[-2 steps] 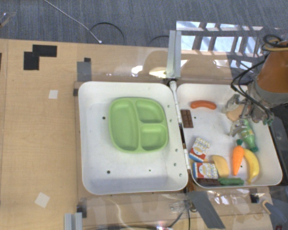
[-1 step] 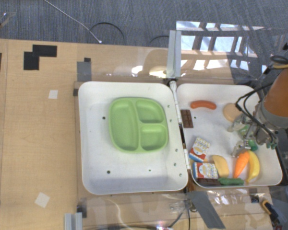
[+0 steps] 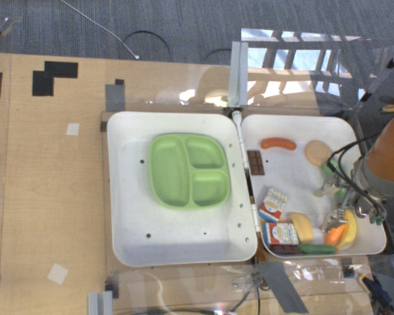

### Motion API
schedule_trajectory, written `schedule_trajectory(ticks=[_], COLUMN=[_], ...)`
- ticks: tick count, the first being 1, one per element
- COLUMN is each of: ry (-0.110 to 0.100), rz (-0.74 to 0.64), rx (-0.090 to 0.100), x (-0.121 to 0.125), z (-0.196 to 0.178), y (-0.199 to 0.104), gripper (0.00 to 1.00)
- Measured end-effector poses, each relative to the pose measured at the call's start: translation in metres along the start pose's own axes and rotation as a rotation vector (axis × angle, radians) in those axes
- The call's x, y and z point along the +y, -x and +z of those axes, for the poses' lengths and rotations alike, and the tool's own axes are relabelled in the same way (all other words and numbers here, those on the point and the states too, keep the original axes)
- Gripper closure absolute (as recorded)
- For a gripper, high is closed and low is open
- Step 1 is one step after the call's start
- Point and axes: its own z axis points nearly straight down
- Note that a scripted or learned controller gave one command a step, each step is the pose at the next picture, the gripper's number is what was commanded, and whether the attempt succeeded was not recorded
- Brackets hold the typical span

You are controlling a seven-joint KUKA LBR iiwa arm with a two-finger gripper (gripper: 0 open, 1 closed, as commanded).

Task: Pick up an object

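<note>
Claw [image 3: 339,205], finger state unclear, hangs over crowded banana [image 3: 349,228] by right bin's [image 3: 315,131] right edge; may snag neighbours.

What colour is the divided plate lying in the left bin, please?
Light green, seen clearly in the camera view: the divided plate in the left bin.
</note>
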Motion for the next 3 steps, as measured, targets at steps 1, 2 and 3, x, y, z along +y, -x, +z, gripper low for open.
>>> schedule_trajectory(ticks=[1,2,3], ry=[-0.003,-0.003,-0.001], rz=[-0.006,-0.007,0.035], rx=[-0.015,-0.014,0.009], x=[0.001,0.001,0.004], z=[-0.014,-0.014,0.002], y=[0.005,0.005,0.033], gripper=[1.0,0.0,0.0])
